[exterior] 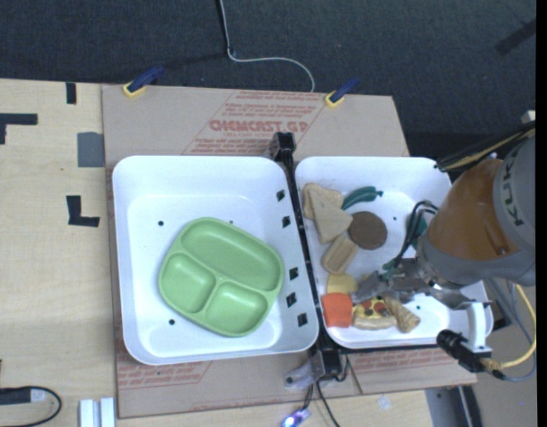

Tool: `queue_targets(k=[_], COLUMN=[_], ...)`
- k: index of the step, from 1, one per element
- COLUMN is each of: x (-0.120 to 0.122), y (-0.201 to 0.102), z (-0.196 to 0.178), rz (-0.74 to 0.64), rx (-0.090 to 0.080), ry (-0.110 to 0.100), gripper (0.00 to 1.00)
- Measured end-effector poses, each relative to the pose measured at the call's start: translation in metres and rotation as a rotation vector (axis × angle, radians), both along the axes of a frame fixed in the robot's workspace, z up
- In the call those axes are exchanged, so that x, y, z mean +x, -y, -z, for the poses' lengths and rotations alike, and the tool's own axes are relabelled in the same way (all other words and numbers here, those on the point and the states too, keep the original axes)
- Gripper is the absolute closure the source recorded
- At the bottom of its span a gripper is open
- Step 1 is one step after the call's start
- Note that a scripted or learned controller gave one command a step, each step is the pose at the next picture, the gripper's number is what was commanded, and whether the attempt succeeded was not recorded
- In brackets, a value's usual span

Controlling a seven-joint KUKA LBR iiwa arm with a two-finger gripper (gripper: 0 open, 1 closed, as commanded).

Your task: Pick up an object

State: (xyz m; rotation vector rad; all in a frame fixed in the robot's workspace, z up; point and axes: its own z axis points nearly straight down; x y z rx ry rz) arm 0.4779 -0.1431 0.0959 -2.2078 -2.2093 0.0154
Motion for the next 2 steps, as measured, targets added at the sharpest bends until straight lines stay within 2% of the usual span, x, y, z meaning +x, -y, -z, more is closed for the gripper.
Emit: queue_targets(k=[1, 2], x=[0.041, 0.006], y=[-0.047, -0.08], z=[0.013, -0.092], rz=[-0.004, -0.004], rx=[-0.006, -0.004], ry=[0.017, 0.021], gripper=[0.0, 0.0])
